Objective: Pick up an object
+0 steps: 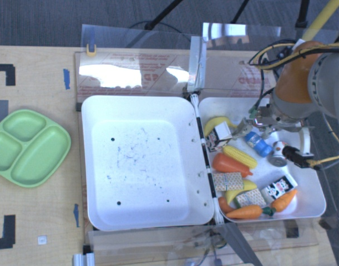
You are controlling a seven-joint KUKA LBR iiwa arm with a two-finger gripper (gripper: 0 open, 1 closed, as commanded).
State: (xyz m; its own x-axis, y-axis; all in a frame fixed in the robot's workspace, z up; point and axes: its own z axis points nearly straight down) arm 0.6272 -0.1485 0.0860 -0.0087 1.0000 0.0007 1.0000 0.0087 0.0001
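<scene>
The right bin (319,195) holds the pile of small toy foods the arm has to choose from. Counting them: one corn cob (239,155) near the middle, one banana (213,124) at the far left corner, two carrots, the larger (229,164) just beside the corn and a smaller one (248,211) along the near rim, one blue bottle-like piece (259,145), one small round metal can (278,160), one black-and-white carton (279,187), one pale waffle-like block (228,180) and one small printed box (218,136) against the divider. An orange piece (285,200) at the near right may be a third carrot, though it is too small to be sure.

The gripper (264,121) hangs over the far part of this bin, just above the blue piece; whether its fingers are spread or closed cannot be told, and nothing shows between them.

The left bin (138,157) is one shallow white tray with faint blue scribbles. Both sit on a light wooden bench (36,71), with one green three-part plate (28,147) well to the left. Clear plastic panels (136,60) stand behind the bins; grey carpet (47,10) lies beyond.
</scene>
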